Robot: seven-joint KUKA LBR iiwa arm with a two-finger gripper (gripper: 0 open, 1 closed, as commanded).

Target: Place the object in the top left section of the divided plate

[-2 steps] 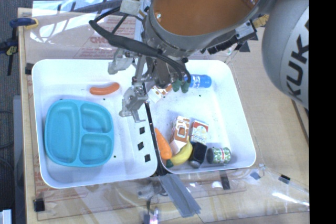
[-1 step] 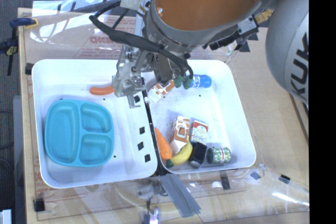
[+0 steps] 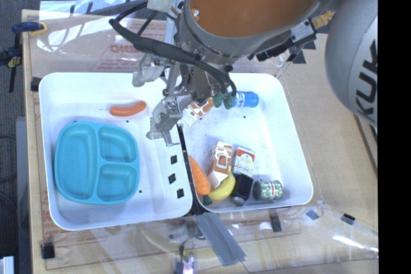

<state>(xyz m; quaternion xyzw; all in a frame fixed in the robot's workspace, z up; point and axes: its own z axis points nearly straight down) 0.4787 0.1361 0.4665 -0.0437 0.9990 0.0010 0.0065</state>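
The blue divided plate [image 3: 96,162] lies in the left bin [image 3: 48,90], with one large section on its left and two smaller ones on its right; all three hold nothing. An orange sausage [image 3: 128,109] lies on the bin floor just above the plate. My gripper [image 3: 162,124] hangs below the orange wrist, over the left bin's right side close to the wall between the bins, to the right of the sausage and up and right of the plate. I see nothing clearly held in it.
The right bin [image 3: 292,138] holds a carrot [image 3: 200,178], a banana [image 3: 223,189], two small cartons [image 3: 232,158], a black item [image 3: 243,188], a green can [image 3: 268,189] and a blue bottle [image 3: 245,99]. A brown-and-white item [image 3: 199,108] sits beside the wrist. Cables hang around the arm.
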